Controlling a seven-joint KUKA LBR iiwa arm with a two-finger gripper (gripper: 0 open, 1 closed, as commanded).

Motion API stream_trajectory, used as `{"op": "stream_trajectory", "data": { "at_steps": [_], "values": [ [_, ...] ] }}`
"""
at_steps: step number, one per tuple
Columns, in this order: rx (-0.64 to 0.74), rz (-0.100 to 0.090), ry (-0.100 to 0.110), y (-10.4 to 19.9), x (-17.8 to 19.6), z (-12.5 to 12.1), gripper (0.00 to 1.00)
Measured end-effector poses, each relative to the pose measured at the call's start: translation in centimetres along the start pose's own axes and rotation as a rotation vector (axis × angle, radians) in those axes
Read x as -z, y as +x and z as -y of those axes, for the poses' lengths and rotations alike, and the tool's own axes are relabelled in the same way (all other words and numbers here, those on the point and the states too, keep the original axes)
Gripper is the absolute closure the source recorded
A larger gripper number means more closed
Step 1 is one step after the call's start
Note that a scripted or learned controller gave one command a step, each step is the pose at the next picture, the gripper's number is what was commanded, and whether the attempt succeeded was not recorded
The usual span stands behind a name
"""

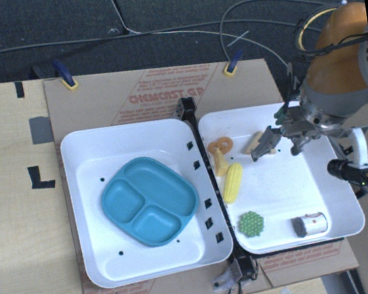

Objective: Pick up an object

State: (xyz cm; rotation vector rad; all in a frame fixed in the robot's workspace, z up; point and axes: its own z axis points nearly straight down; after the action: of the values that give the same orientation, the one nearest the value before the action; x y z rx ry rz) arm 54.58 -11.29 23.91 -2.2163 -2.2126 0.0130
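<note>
While the gripper [281,143] hangs over the right bin [339,222], fingers apart, holding nothing, corn cob [232,182] near the left wall, green ball [251,223] below it.

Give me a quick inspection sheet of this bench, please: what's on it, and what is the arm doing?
Surface: brown board on a pale bench, bearing the left bin and right bin side by side.
Job's things: right bin holds a corn cob, pretzel, green ball, small can.
Clutter: blue divided tray in the left bin.
Grippers: gripper over the right bin's upper part, a tan object near its fingers; hold unclear.
Cables: black cable across the dark floor; thin loops by the arm.
Surroundings: two blue-and-yellow clamps at the board's far edge.
</note>
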Motion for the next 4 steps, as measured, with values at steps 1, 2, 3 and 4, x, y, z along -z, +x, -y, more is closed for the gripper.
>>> {"op": "stream_trajectory", "data": {
  "at_steps": [1,2,3,4],
  "values": [
    [0.003,0.001,-0.011,0.0,0.6,-0.2,0.00],
    [0.003,0.001,-0.007,0.9,-4.4,-0.6,0.00],
    [0.002,0.000,-0.004,0.7,-10.9,-0.4,0.00],
    [0.004,0.003,-0.015,0.8,-15.6,-0.5,0.00]
  ]
}}
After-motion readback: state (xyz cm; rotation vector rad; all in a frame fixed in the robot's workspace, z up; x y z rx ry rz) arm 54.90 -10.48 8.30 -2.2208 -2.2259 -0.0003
